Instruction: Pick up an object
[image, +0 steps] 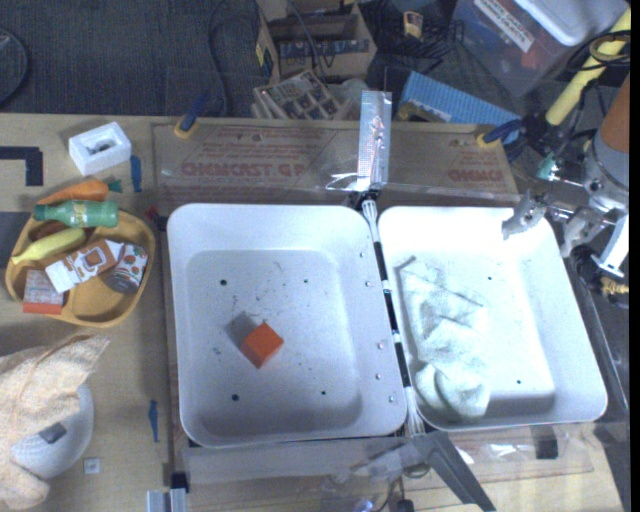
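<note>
The orange block (264, 344) lies in the left bin (200, 240), left of the white cloth (447, 335). It seems light, stiff, not fragile; I would grip its flat opposite sides. My gripper (548, 222) hovers above the cloth's bin, fingers apart, holding nothing.

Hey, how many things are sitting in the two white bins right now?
2: an orange block in the left bin, and a crumpled white cloth in the right bin. Something could be hidden under the cloth.
</note>
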